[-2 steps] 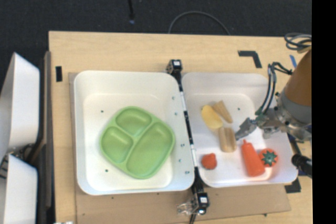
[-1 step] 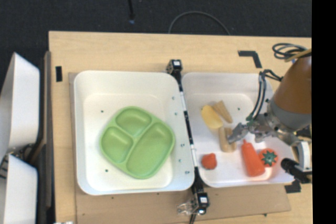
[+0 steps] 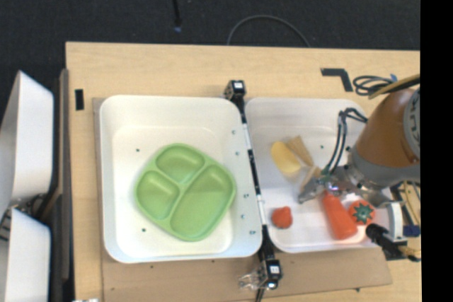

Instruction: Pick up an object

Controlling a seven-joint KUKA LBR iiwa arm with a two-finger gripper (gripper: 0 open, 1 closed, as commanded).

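Carrot (image 3: 340,217) pointing up-left, leafy end lower right, tool (image 3: 311,189) seemingly just beside

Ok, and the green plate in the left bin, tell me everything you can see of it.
The green plate is a divided tray of what looks like smooth plastic, light green, rounded at the corners, with three compartments: two smaller ones toward the upper left and one larger one at the lower right, split by raised ridges. It lies flat and face up on the floor of the left bin, turned at a slant to the bin's walls, slightly toward its lower half. All three compartments look bare.
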